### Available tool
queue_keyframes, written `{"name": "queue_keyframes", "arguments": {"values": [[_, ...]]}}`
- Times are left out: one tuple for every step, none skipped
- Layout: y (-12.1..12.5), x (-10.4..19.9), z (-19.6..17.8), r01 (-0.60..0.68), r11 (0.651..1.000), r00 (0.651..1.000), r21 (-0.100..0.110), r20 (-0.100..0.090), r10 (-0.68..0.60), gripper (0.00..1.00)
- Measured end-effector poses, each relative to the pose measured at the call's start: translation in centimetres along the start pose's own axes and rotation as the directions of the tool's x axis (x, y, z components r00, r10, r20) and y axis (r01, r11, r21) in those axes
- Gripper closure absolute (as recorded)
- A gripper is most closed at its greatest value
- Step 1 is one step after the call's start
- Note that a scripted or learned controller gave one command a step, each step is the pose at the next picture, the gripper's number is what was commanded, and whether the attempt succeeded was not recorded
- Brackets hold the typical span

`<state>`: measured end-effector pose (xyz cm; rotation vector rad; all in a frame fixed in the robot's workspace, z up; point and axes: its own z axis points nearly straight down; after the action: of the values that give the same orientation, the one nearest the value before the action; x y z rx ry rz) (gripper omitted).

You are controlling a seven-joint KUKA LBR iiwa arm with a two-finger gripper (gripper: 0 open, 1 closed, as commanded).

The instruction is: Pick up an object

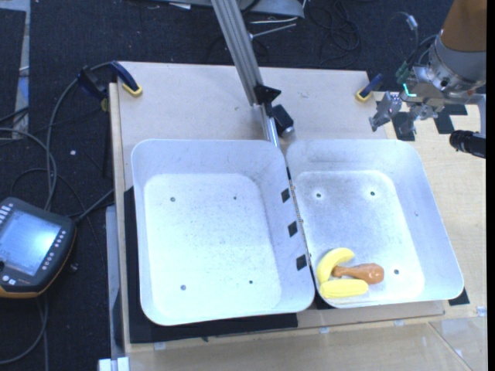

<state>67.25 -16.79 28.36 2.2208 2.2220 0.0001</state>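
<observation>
Camera view: gripper (pixel 393 114) above right bin's (pixel 433 199) far corner.

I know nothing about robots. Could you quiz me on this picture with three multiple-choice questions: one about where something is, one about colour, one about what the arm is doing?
1. Where do the objects lie?
A. left bin
B. right bin, near corner
C. on the floor

2. What colour is the banana-shaped toy?
A. yellow
B. blue
C. green

3. Where is the gripper?
A. pressed on the objects
B. inside the left bin
C. beyond the right bin's far edge

Answers: B, the banana-shaped toy sits by the right bin near rim; A, it is plainly yellow; C, the gripper is beyond the far edge, away from the objects.
</observation>
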Motion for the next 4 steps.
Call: {"name": "queue_keyframes", "arguments": {"values": [[0.0,0.0,0.0,0.000,1.000,1.000,0.000,0.000,0.000,0.00],[-0.8,0.1,4.6,0.000,1.000,1.000,0.004,-0.001,0.000,0.00],[-1.4,0.1,9.0,0.000,1.000,1.000,0.004,-0.001,0.000,0.00],[-1.8,0.6,13.4,0.000,1.000,1.000,0.004,-0.001,0.000,0.00]]}}
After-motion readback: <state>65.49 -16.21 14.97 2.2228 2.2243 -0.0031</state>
